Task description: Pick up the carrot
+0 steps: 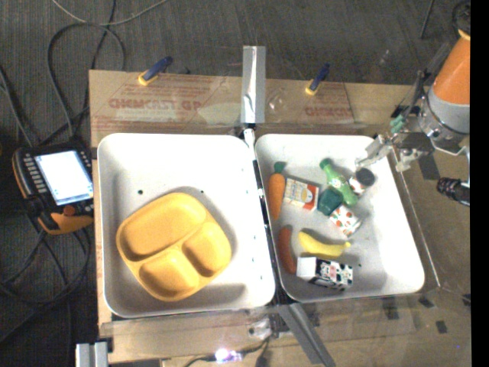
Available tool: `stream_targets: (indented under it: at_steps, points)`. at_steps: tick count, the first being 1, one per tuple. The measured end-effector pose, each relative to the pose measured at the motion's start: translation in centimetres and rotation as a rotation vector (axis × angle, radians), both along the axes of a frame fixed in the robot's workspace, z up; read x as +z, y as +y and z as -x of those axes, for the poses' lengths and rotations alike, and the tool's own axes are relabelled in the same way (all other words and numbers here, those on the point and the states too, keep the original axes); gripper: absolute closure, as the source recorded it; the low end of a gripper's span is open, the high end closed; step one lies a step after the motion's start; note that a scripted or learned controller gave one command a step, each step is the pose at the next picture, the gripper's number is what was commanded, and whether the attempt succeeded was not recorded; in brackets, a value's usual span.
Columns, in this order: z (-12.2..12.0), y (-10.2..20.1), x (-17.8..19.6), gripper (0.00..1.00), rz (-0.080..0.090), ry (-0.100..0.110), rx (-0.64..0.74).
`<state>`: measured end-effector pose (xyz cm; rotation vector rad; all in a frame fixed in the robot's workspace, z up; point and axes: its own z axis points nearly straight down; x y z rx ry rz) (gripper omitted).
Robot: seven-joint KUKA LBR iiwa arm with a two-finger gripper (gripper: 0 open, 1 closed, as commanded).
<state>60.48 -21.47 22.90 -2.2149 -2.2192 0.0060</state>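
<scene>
Carrot upright along left wall of right bin, centre frame, green top partly shadowed. Gripper at upper right, over bin's far corner, arm cut off by frame edge; open or closed: cannot tell, too small and blurred.

Beneath me a dark grey carpeted floor spreads out, crossed by loose cables. A brown cardboard sheet covers the far tabletop, pinned by two blue-and-yellow clamps. On the left a handheld pendant shows a lit screen.
</scene>
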Motion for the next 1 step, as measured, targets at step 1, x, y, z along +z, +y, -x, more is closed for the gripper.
stream_targets:
  at_steps: [1]
  points:
    - [-0.95,11.26,-8.65,0.00,0.000,0.002,0.039]
